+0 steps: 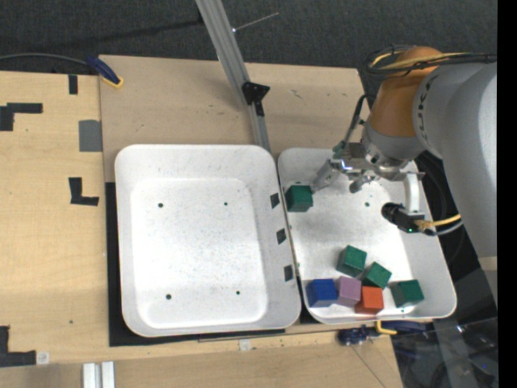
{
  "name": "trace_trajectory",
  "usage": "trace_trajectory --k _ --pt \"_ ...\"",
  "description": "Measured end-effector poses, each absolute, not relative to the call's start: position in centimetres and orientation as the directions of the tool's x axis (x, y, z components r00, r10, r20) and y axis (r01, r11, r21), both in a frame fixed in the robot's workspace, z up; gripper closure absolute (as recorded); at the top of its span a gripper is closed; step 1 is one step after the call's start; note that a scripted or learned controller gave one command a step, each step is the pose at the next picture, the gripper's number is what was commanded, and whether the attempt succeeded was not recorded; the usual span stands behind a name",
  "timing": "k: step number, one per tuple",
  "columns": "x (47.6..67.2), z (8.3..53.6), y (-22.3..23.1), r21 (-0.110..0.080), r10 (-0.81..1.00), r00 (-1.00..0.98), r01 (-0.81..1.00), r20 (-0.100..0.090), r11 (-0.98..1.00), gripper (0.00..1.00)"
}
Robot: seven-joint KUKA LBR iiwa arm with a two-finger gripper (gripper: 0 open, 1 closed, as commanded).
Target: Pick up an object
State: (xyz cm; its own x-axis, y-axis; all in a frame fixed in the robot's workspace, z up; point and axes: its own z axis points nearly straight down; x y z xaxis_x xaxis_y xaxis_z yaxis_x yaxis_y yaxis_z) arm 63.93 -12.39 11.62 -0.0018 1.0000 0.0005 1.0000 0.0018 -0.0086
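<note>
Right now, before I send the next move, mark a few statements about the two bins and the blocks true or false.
1. The blocks lie in the right bin. True.
2. One green block sits alone near that bin's far left corner. True.
3. The gripper is over the left bin. False: it is over the far end of the right bin, to the right of the lone green block.
4. An orange block is in the cluster at the bin's near end. True.
5. The blue block is at the right end of that cluster. False: it is at the left end, beside the purple block.
</note>
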Motion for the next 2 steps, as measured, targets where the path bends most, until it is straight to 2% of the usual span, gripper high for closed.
trace_trajectory --k 1,2 --pt "64.06 11.05 -12.47 0.0 1.0 -0.001 1.0 -0.001 0.001 0.0" --pt "64.06 11.86 -12.4 -0.001 1.0 -0.002 1.0 -0.001 0.002 1.0"
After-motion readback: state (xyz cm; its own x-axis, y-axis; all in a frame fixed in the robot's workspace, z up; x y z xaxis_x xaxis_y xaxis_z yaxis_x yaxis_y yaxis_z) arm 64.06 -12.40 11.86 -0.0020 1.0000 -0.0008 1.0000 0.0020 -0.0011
